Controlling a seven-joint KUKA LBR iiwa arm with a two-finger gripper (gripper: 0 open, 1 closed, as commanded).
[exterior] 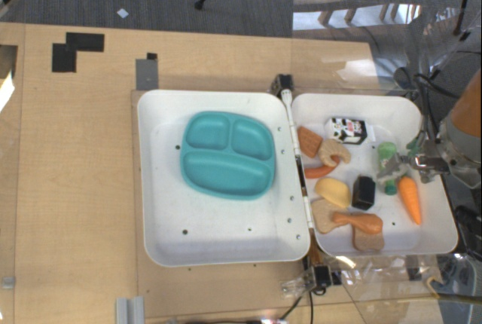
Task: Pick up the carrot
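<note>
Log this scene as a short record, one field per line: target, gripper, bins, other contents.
target: carrot, lying in the right bin near its right wall, tip toward the camera
gripper: gripper over the right bin, just above the carrot's top end; jaw state unclear
left bin: left bin holds a teal divided plate
other contents, right bin: green toy, black block, black-and-white item, yellow piece, several brown food toys
task status: carrot not lifted

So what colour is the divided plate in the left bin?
Teal, a three-compartment plastic plate, clearest in the camera view.
</note>
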